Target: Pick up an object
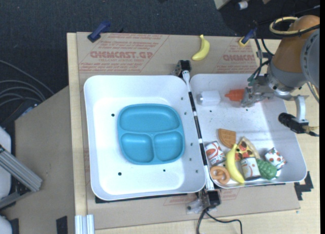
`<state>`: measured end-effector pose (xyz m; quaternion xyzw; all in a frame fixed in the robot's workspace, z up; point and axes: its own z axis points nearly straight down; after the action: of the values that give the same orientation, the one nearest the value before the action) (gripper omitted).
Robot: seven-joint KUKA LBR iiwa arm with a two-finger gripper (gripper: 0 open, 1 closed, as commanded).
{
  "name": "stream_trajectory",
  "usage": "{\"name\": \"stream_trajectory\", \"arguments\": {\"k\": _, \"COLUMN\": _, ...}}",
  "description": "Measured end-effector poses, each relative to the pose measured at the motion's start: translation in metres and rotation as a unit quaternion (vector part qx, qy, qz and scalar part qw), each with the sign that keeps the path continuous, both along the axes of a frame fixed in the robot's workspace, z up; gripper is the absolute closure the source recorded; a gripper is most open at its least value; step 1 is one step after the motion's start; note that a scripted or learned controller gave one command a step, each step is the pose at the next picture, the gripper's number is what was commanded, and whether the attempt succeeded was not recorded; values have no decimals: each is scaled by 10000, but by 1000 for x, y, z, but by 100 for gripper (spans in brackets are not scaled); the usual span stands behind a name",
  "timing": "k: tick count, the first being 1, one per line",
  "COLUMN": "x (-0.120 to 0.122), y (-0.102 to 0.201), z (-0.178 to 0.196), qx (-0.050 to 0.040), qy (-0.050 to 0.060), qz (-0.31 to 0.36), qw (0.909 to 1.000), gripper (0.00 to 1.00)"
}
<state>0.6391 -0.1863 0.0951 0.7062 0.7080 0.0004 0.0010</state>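
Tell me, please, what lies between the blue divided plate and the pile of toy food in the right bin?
In the camera view, the adjoining bin walls stand between the blue plate and the food pile; otherwise just bare white bin floor.

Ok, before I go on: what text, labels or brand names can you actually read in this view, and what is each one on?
"CHEMCAST G P": red print on the brown protective sheet behind the left bin, readable at its left; the last letters are uncertain.
The same red print repeats at the sheet's right near the yellow banana, too faint to read.
Smaller red lines under both: too small to read.
Red-and-white can labels in the right bin: blurred, unreadable.
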Motion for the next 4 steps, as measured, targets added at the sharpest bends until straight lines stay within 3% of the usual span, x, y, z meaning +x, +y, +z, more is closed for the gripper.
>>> {"name": "stream_trajectory", "arguments": {"k": 1, "x": -1, "y": 0, "z": -1, "qx": 10, "qy": 21, "qz": -2, "qw": 10000, "gripper": 0}}
{"name": "stream_trajectory", "arguments": {"k": 2, "x": 0, "y": 1, "z": 10, "qx": 4, "qy": 6, "qz": 3, "qw": 10000, "gripper": 100}}
{"name": "stream_trajectory", "arguments": {"k": 3, "x": 0, "y": 1, "z": 10, "qx": 16, "qy": 31, "qz": 5, "qw": 10000, "gripper": 0}}
{"name": "stream_trajectory", "arguments": {"k": 4, "x": 1, "y": -1, "z": 24, "qx": -9, "qy": 6, "qz": 5, "qw": 10000, "gripper": 100}}
